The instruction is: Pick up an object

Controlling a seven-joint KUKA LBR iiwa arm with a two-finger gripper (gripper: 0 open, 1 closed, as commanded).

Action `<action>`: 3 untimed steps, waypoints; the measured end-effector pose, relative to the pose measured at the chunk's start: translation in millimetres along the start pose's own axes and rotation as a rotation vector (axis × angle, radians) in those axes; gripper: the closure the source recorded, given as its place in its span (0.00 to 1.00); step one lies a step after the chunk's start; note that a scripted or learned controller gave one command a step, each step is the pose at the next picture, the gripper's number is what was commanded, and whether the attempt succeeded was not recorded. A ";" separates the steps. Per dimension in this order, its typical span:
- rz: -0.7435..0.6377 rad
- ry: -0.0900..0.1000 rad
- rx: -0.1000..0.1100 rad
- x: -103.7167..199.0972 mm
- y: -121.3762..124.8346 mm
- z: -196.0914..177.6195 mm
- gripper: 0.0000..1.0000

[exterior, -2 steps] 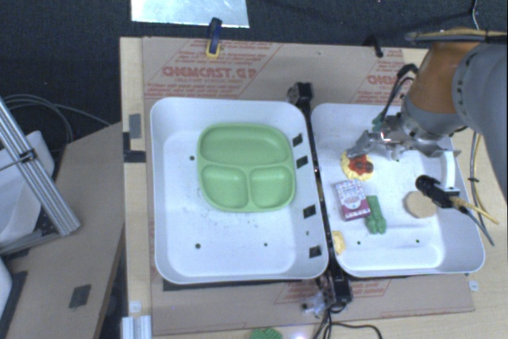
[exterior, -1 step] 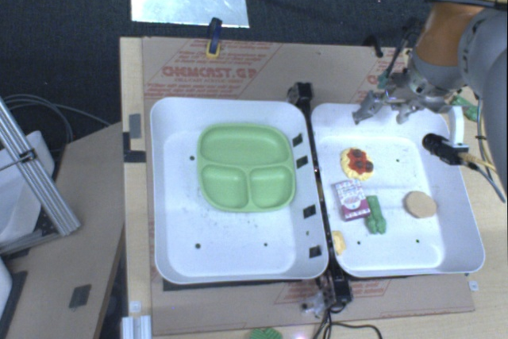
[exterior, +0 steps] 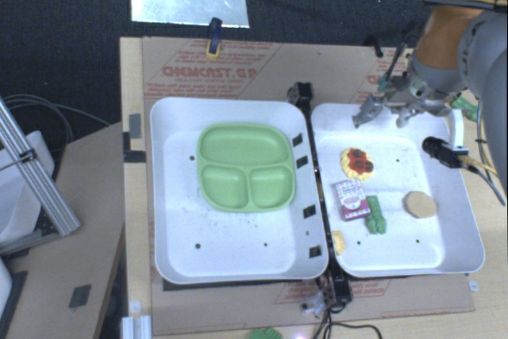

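The brown board [exterior: 238, 63] under the 2 bins read "CHEMCAST GP" in red. The gripper [exterior: 386, 113] hung with fingers spread and holding nothing at 12 o'clock of the right bin [exterior: 456, 250]; toy pizza [exterior: 357, 163] lay centre, maroon packet [exterior: 351, 200] towards 6.

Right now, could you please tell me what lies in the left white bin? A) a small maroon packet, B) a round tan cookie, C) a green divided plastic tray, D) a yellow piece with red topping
C: the green divided plastic tray sits in the left white bin, while the other items lie in the right white bin.
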State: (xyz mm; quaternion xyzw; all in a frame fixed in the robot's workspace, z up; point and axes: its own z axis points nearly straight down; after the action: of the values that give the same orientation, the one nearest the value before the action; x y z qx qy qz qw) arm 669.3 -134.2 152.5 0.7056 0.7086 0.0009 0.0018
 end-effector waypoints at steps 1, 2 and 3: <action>0.008 0.004 0.015 -12.9 -109.9 71.7 0.00; -0.002 -0.001 -0.004 -3.6 -57.9 16.2 0.00; 0.002 0.006 -0.002 -23.2 -35.1 64.8 0.00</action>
State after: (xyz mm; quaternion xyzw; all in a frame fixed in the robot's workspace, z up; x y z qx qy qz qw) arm 634.5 -157.6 87.6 0.7062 0.7080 0.0037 0.0005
